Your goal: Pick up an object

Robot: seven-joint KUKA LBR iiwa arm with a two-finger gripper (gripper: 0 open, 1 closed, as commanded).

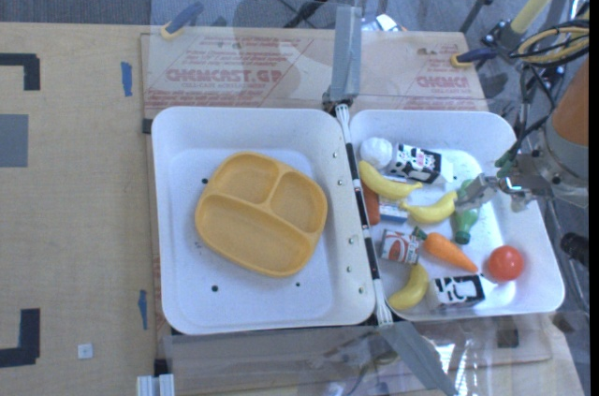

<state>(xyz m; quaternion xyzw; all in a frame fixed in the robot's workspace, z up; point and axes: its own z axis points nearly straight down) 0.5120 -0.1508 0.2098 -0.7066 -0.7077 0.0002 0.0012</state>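
Bench [75, 198]: tan surface carrying two shallow white bins side by side, with blue tape marks and black corner marks on its left part.
Left bin [178, 291]: holds one yellow divided plate [261, 212], three compartments, lying flat near the middle, turned at a slant.
Right bin [538, 291]: holds the loose objects, crowded toward its left and lower half.
Upper banana [386, 183]: by the divider, just below a white ball [376, 148].
Cow-print carton [415, 162]: black and white, right of the ball, touching the upper banana's end.
Middle banana [432, 210]: centre of the bin, its right tip near the gripper.
Green item [464, 224]: small, just right of the middle banana, partly under the gripper; kind unclear.
Red-label can [400, 246]: lying on its side, left of the carrot [449, 252].
Tomato [504, 262]: red, round, lower right, apart from the others.
Lower banana [411, 288]: near the front wall, beside a second black-and-white carton [458, 289].
Arm [573, 118]: enters from the right, orange band at the frame edge.
Gripper [475, 191]: low over the right bin, at the middle banana's right tip and above the green item.
Gripper state: cannot tell; the metal parts blur together and no object is seen lifted.
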